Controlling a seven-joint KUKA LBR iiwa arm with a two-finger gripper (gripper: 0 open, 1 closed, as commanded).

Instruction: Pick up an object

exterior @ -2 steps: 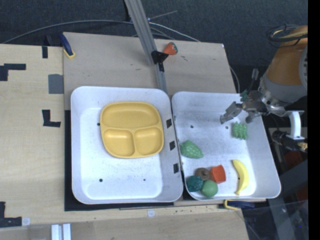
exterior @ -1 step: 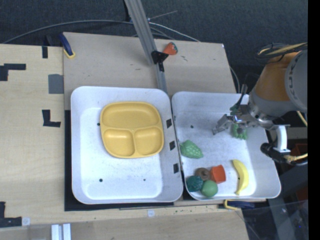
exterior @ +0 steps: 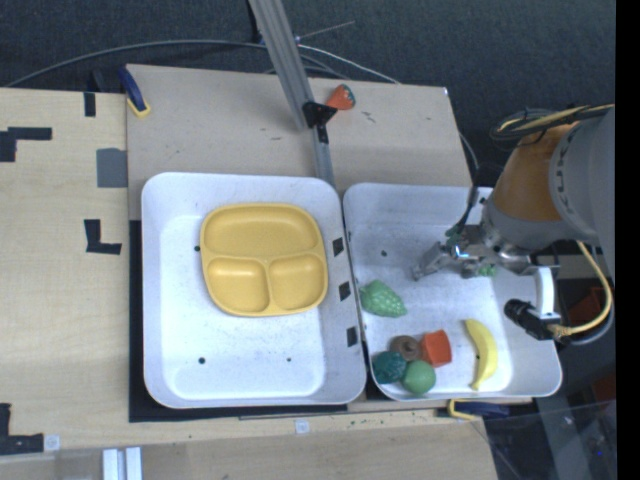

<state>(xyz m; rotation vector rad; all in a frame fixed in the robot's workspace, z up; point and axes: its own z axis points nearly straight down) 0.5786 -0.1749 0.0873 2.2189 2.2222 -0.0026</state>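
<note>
So the right bin [exterior: 400, 218] has the pickable stuff, all bunched toward its near end: a bumpy light-green piece [exterior: 383, 299] lying by the left wall, a brown ring [exterior: 405, 346], a small red-orange block [exterior: 437, 348], a dark teal lump [exterior: 389, 367] touching a green ball [exterior: 419, 377], and a yellow banana [exterior: 483, 352] lying lengthwise on the right.

A divided plate [exterior: 265, 258] lies in the left bin [exterior: 170, 368]; the right bin [exterior: 400, 213] holds a banana [exterior: 483, 352] and, left of it, perhaps four small toys [exterior: 405, 353].
</note>
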